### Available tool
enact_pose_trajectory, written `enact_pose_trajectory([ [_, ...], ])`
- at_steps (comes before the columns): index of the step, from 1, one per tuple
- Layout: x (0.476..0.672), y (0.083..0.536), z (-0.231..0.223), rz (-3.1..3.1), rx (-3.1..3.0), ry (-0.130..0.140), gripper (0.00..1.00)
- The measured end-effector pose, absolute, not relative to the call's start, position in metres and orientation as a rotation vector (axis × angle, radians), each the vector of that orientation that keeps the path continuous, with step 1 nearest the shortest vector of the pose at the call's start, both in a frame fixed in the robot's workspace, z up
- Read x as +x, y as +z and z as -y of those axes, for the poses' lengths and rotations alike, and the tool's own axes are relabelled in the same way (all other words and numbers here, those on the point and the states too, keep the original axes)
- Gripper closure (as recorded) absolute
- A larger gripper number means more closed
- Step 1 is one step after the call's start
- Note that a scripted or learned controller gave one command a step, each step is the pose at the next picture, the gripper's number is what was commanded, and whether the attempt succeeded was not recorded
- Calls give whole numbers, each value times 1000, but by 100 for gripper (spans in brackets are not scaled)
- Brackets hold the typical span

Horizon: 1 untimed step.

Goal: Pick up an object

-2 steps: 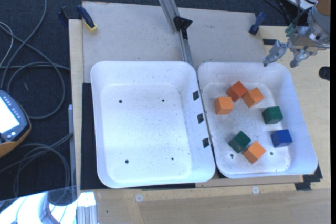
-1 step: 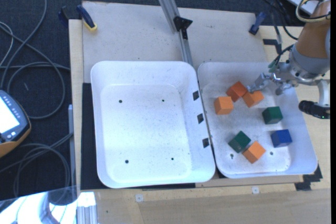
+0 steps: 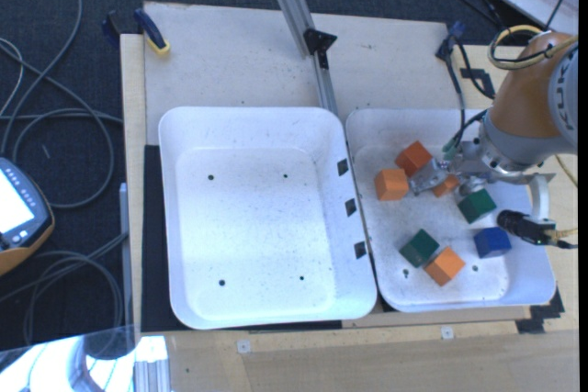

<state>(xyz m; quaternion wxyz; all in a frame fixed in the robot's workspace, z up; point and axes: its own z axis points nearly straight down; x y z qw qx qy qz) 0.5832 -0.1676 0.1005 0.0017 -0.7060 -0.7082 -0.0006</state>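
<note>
Camera view: the pincer (image 3: 439, 182) sits low in the right bin (image 3: 524, 289) among orange cubes (image 3: 390, 185); its state I cannot tell, so centre over one cube before closing.

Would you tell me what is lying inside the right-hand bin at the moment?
The right bin holds three orange blocks, two green blocks and a blue block. The gripper covers part of a further small orange piece.
</note>
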Motion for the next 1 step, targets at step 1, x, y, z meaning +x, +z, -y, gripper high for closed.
enact_pose_trajectory([
  [1,605,100,215,2220,-2221,-2,0],
])
